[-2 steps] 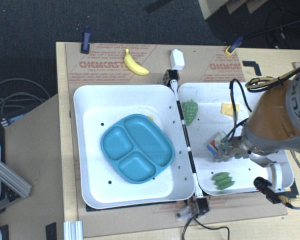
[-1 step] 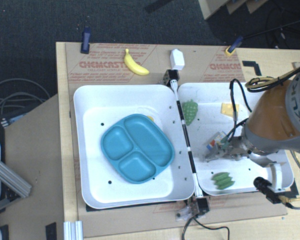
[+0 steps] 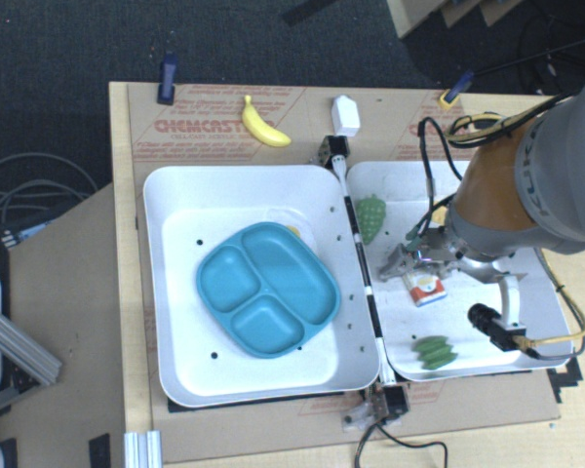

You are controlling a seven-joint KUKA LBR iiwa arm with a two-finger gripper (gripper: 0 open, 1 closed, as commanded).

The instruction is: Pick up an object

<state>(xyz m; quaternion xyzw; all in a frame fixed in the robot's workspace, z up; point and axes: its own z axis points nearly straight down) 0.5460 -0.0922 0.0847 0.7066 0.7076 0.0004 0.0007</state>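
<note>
A grey KUKA arm with an orange band reaches in from the right over the right-hand white bin, its gripper poised low above the bin's middle, just over a small red-and-white object lying on the bin floor. How far the gripper is spread cannot be told from this angle, and nothing is seen held in it. The right bin holds three loose items: the red-and-white object directly below the gripper, a pale green, bumpy, grape-like cluster near the bin's left wall toward the far side, and a darker green, elongated piece resting near the front edge. The left-hand white bin holds a blue, three-compartment tray lying flat and turned at an angle, filling much of the bin's floor; a sliver of something yellow peeks from behind the tray's far edge, too hidden to identify. Outside the bins, on the brown bench board, a yellow banana lies beyond the left bin's far rim, with a small white block near the far end of the divide between the two bins. Dark cables loop from the arm across the right bin's far side.
</note>
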